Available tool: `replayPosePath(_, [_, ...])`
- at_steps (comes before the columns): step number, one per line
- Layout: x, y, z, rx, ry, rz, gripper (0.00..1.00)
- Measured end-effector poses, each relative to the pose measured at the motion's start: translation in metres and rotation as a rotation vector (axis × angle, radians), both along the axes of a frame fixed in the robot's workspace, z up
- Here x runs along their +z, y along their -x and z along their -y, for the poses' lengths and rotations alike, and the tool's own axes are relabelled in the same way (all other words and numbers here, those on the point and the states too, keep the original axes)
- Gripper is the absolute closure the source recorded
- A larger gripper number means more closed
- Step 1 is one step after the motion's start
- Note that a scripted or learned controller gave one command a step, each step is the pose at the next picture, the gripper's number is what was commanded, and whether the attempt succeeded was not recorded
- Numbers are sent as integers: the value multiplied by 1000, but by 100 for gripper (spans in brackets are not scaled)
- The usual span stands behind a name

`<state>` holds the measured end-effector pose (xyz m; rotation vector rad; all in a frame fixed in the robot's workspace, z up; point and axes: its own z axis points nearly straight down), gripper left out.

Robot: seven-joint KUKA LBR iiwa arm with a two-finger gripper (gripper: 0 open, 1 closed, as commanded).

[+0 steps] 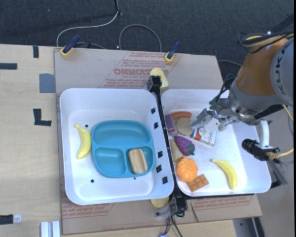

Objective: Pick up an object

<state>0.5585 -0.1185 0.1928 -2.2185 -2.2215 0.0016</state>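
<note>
Cardboard (138, 73) print — red, unreadable.

There are two white bins (69, 102), two bananas (83, 141), one blue tray (119, 132), one bread roll (137, 161), one orange (187, 169), one purple eggplant (184, 144) and one small carton (205, 135).

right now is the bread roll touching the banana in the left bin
Apart. The camera view shows the bread roll in the blue tray, bare bin floor between tray and banana.

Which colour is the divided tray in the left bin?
Light blue tray; camera view shows it.
</note>
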Motion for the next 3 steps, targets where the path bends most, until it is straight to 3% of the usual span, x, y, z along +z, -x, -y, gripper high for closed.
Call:
replayPosePath(1, [-110, -67, -15, 1, 13, 13, 0])
replayPosePath(2, [-107, -108, -18, 0, 2, 5, 0])
replayPosePath(3, [-97, -107, -18, 1, 3, 4, 100])
